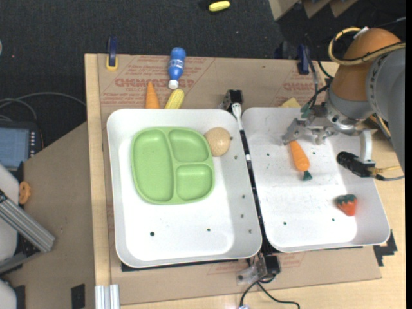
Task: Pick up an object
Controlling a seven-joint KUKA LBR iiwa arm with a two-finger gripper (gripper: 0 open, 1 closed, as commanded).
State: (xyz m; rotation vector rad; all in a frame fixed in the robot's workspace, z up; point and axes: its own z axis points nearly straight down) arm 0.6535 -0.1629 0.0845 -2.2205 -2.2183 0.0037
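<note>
Red print runs along the far edge of the cardboard sheet (pixel 193 69) on the surface, repeated left and right, but it is too blurred to read with certainty.

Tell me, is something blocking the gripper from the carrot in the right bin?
No, nothing visible blocks it. The gripper hangs just above the carrot's top end, and the strawberry lies off toward the bin's far corner.

glossy white plastic bins (pixel 193 250), matt green plastic divided plate (pixel 172 165), rough brown cardboard bench top (pixel 212 73)
</note>
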